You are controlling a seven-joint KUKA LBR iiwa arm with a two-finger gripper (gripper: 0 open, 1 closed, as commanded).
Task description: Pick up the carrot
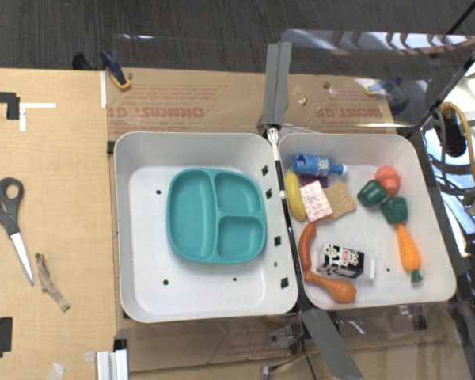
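1. A light wooden table [47, 212] is seen from above at a slant, bearing two shallow white bins side by side.
2. The left bin [134, 236] holds a teal divided plate [216, 215] with three compartments, lying flat near the bin's middle.
3. The right bin [427, 212] holds a scatter of toy foods.
4. The carrot [409, 248], orange with a small green tip pointing toward the near edge, lies on the right side of the right bin, close to its right wall.
5. Just above the carrot sit two green peppers [384, 200], with an orange-red tomato [388, 179] touching them.
6. On the bin's left side lie a blue bottle [315, 165], a yellow banana [294, 196], a red-patterned packet [315, 202] and a tan cracker [342, 200].
7. Lower down are a red-orange sausage [305, 248], a black-and-white milk carton [344, 260] and an orange drumstick [332, 286].
8. Grey-handled scissors [9, 220] rest on the table, well left of the bins.
9. The hand's state cannot be told.
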